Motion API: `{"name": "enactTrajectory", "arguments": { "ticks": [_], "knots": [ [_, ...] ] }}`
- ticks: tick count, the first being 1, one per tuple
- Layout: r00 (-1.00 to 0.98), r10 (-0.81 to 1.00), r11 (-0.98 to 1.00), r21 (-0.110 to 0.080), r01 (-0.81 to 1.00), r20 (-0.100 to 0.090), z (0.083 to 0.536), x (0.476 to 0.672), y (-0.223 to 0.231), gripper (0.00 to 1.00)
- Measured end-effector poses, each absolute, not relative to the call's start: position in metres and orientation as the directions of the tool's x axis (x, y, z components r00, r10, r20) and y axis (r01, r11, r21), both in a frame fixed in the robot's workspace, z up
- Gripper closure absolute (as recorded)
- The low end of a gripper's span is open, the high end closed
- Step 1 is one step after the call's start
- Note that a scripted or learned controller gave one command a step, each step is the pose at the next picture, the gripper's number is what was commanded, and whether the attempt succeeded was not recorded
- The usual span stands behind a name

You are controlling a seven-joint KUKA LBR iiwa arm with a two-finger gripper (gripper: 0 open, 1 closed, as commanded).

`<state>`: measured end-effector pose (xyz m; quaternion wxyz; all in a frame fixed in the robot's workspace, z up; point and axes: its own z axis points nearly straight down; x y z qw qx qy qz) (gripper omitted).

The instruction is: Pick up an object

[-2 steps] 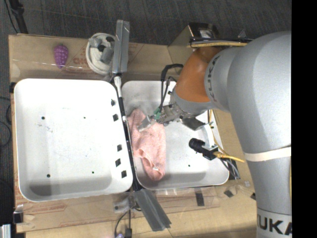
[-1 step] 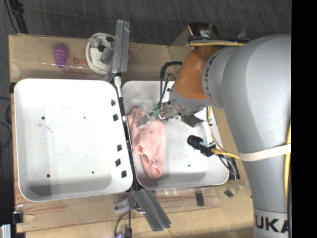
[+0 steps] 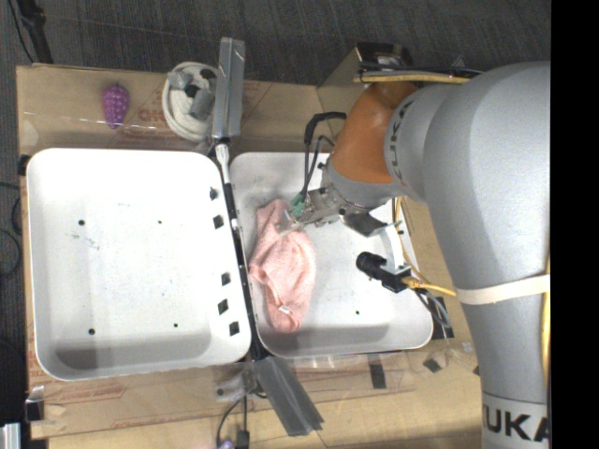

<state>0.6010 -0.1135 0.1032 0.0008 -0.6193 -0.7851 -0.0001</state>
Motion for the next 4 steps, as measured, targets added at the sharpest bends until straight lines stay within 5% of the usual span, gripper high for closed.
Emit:
{"name": "enactTrajectory", "arguments": {
  "ticks": [1,2,3,4],
  "knots": [
    [-0.162,0.987,0.162,-0.002,0.987,0.0,0.192,0.657,-0.054,1.0],
    [-0.168,0.986,0.168,-0.003,0.986,0.0,0.202,0.656,-0.091,1.0],
    [-0.169,0.986,0.169,-0.004,0.986,0.0,0.202,0.656,-0.091,0.0],
    [-0.23,0.973,0.23,-0.001,0.973,0.0,0.092,0.657,-0.129,0.0]
  ]
}}
